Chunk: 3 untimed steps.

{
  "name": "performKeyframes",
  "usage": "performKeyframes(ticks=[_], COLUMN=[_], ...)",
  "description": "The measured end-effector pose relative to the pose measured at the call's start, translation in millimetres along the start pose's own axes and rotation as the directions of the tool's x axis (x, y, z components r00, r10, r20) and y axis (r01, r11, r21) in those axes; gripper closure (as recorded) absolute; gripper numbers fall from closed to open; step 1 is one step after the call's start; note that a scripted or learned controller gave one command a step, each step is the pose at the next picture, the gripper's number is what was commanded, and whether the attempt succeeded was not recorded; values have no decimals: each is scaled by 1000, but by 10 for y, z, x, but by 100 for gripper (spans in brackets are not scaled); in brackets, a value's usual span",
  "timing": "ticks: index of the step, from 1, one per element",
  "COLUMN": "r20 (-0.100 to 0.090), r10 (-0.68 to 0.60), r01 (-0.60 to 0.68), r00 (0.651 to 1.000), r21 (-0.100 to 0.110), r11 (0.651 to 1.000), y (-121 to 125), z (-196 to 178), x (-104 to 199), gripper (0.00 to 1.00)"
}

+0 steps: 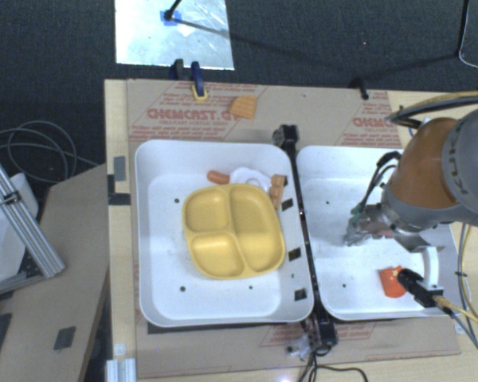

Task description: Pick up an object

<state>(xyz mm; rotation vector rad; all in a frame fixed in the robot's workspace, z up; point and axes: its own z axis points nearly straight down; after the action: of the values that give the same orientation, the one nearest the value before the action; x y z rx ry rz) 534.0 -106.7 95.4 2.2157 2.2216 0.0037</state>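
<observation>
Orange object [392, 282] in right bin [334, 293]

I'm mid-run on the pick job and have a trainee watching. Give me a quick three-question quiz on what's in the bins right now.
1. True or false: the yellow divided plate lies in the left bin.
2. Which bin is the gripper over? A) left B) right
3. Fill in: the orange object in the right bin lies near its ____ edge, front or back.

Key: 1 true. 2 B. 3 front, the edge at the bottom of the view.
</observation>
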Motion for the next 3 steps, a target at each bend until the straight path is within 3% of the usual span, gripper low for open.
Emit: performKeyframes(ticks=[1,2,3], r20=[0,3,-1], r10=[0,-4,4], r01=[0,4,-4], r00=[1000,1000,1000], r21=[1,-9,1], r11=[1000,1000,1000], y=[-2,1080,1353], z=[5,97,74], x=[0,-301,-1035], gripper=[0,0,0])
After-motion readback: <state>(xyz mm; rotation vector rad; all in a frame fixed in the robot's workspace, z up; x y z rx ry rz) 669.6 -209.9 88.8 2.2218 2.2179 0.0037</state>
